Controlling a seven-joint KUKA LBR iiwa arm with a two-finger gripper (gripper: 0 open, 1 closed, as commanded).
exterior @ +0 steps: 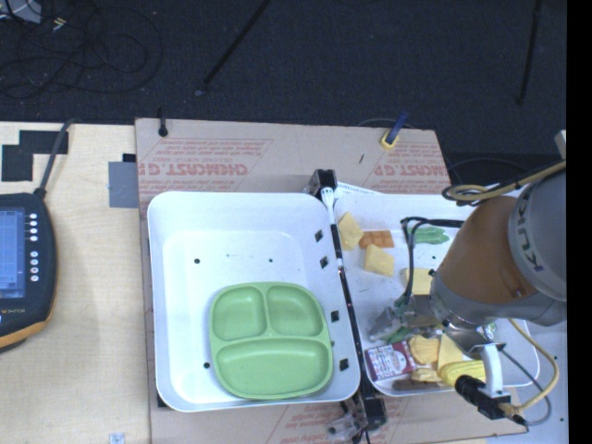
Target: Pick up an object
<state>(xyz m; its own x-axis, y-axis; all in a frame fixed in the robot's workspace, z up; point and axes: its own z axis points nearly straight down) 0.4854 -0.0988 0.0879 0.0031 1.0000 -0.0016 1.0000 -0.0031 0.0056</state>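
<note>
My claw (400, 324) sits low in the right bin (381, 209) — grip state unclear.
I'd centre over one yellow block (379, 262) before closing.

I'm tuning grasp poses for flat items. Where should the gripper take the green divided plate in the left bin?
Probably the green divided plate's raised outer rim, from straight above at the near-left edge. It lies flat in the left bin, so the rim is the likeliest pinchable part, and that side sits clear of the bin wall.
</note>
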